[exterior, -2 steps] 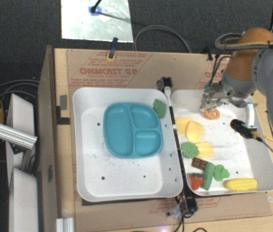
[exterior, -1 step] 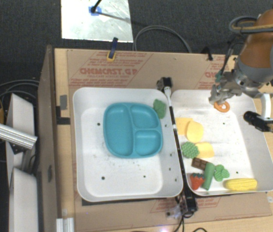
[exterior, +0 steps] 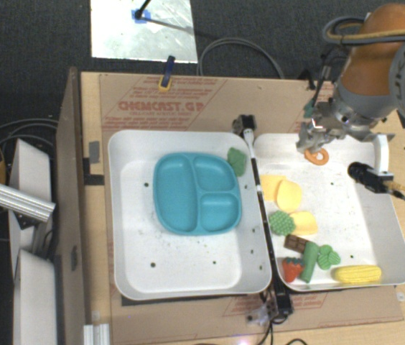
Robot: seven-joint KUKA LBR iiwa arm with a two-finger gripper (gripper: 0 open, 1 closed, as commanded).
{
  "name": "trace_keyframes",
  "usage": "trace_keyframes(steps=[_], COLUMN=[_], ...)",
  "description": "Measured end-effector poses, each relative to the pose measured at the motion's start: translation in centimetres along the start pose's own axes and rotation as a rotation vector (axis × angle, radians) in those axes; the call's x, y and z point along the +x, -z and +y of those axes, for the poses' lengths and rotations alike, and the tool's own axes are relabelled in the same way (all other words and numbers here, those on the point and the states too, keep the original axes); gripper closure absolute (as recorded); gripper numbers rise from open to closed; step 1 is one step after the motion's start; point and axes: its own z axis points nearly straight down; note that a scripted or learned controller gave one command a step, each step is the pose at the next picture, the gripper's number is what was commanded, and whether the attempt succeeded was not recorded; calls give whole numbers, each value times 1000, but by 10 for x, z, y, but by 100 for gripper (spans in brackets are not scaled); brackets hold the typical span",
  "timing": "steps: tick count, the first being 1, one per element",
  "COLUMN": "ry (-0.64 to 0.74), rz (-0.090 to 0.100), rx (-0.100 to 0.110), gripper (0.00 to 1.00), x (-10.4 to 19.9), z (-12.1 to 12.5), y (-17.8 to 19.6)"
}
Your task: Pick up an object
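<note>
My gripper (exterior: 313, 146) hangs over the far left corner of the right bin (exterior: 396, 243). A small orange ring (exterior: 319, 157) lies right at its tip, touching or just under it; I cannot tell whether it is gripped. Nearer the front of that bin lie yellow slices (exterior: 281, 190), a green leafy piece (exterior: 281, 223), another yellow piece (exterior: 305, 223), a brown block (exterior: 296, 244), a green vegetable (exterior: 319, 256), a red piece (exterior: 292, 269) and a yellow corn cob (exterior: 357, 273).
The left bin (exterior: 134, 264) holds a blue divided plate (exterior: 197, 194), with a green piece (exterior: 238, 161) by the plate's far right corner. The wall between the bins (exterior: 260, 207) runs just left of the food pile.
</note>
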Motion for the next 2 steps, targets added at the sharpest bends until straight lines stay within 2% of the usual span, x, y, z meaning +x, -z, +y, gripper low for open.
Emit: trace_keyframes(steps=[1, 2], ry=[1, 3], rz=[1, 2], rx=[4, 0], gripper=[100, 100], x=[46, 103], z=[-19, -7], y=[-9, 0])
